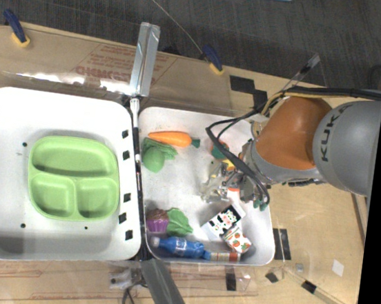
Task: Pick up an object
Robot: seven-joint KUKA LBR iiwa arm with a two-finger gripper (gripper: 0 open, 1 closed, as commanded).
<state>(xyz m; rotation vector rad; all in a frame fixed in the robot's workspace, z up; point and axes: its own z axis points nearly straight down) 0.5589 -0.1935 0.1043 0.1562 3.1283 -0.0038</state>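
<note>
The right bin (201, 125) holds an orange carrot (170, 138), a green leafy toy (155, 155), a purple and green vegetable (165, 219), a blue bottle (181, 247) lying along the front wall, and a black-and-white carton (225, 220) beside a strawberry-printed box (237, 242). My gripper (215, 186) hangs low over the middle of this bin, just above and left of the carton. The arm's orange band (290, 133) sits over the bin's right side. Nothing shows between the fingers.
The left bin (2, 158) holds a green three-compartment tray (73, 178). A metal divider post (145, 58) stands between the bins at the back. Cables (239, 123) trail from the wrist over the right bin.
</note>
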